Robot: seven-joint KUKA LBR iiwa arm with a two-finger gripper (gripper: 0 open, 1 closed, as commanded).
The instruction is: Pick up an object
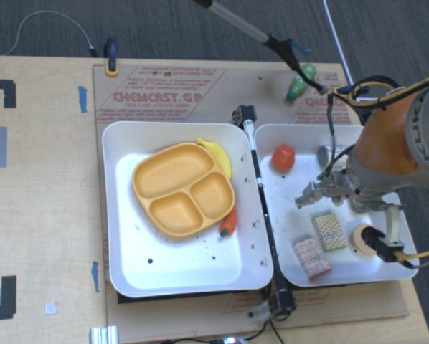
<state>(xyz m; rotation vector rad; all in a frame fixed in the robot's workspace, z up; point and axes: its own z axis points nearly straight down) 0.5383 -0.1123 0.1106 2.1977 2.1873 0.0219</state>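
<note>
My gripper (309,196) hangs over the middle of the right bin (293,272), on the grey and orange arm that comes in from the right. Just below it lies a yellow-green patterned packet (329,231), and a pink patterned packet (311,256) lies closer to the front wall. A red round object (283,158) sits in the bin's far left corner, up and to the left of the gripper. I see nothing held by the gripper.
The left bin (178,274) holds an orange divided plate (184,188), with a yellow banana-like piece (219,155) at its far edge and a small red-orange carrot-like piece (229,223) at its right. A green object (299,83) lies on the board beyond the bins.
</note>
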